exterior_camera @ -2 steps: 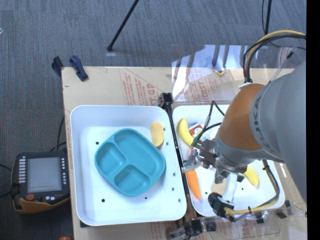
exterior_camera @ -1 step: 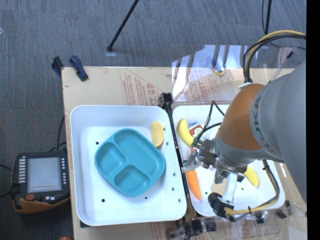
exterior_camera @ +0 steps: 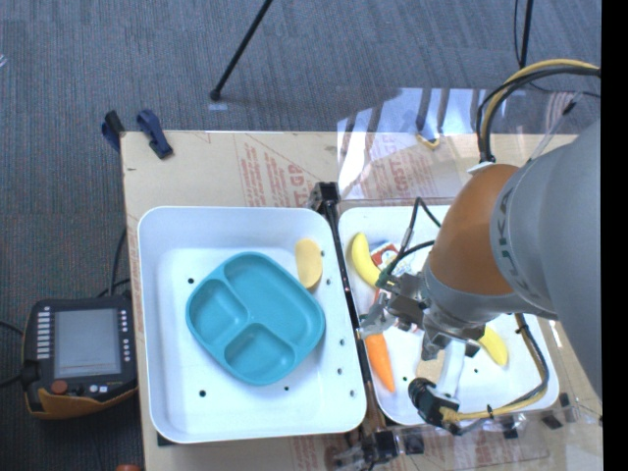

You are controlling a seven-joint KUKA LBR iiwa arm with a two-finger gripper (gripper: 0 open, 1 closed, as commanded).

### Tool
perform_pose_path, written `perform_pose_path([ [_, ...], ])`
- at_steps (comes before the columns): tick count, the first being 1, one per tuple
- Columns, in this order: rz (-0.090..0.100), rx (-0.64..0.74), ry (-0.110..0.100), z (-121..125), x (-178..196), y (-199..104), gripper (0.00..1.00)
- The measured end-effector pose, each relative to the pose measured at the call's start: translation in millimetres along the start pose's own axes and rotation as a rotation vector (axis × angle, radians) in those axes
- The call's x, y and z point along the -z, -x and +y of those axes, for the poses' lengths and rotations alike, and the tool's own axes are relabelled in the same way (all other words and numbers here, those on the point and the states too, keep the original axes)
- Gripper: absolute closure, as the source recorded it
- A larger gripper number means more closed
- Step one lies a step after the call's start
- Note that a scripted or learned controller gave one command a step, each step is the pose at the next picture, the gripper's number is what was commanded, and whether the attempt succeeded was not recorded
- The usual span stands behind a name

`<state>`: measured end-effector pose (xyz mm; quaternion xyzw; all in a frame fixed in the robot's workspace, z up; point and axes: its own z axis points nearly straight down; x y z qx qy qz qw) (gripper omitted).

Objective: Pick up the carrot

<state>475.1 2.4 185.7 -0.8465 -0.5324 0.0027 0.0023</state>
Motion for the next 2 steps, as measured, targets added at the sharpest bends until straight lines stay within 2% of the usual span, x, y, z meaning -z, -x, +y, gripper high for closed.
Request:
perform_pose_path([
  [2,0.0,0.0,0.0,0.0,0.0,0.0,0.0],
])
